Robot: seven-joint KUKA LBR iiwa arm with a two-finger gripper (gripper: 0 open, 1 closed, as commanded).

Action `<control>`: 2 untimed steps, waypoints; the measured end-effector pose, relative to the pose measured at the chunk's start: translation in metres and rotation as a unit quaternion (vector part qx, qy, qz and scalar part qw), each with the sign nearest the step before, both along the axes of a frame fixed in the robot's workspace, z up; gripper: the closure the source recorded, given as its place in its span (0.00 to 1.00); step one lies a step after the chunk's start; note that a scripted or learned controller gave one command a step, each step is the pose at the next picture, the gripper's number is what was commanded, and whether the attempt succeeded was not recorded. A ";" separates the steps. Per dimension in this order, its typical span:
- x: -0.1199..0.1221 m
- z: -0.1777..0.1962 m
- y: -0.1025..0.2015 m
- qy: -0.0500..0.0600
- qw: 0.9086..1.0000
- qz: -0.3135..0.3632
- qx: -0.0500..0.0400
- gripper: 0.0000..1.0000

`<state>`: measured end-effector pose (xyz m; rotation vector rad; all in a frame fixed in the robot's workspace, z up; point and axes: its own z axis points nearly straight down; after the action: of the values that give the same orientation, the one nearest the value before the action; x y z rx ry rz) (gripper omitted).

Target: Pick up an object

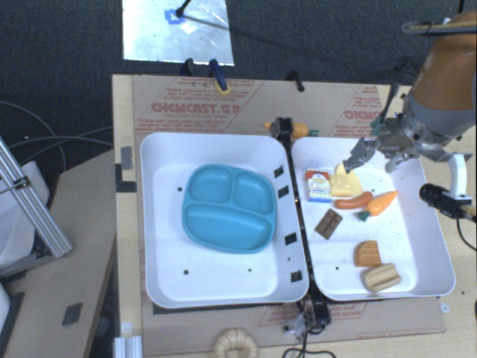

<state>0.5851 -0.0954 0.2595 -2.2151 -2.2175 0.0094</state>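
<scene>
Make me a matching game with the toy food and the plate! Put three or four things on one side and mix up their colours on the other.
Things:
1. divided plate
2. carrot
3. chocolate bar
4. cheese wedge

Colours:
A. brown
B. pale yellow
C. blue
D. orange

Pairs: 1-C, 2-D, 3-A, 4-B

Dark grey carpet (59,43) fills the top of the frame, with a shiny silver sheet (177,21) lying on it at upper centre. Black cables (45,136) snake along the left, beside an aluminium frame rail (30,200). Tan benchtop (82,222) at lower left.
</scene>
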 end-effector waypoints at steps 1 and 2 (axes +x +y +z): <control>0.002 0.006 0.000 -0.006 1.000 0.001 0.000 0.00; -0.006 -0.051 -0.005 -0.003 1.000 0.000 0.000 0.00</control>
<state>0.5796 -0.1008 0.2090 -2.2191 -2.2208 0.0028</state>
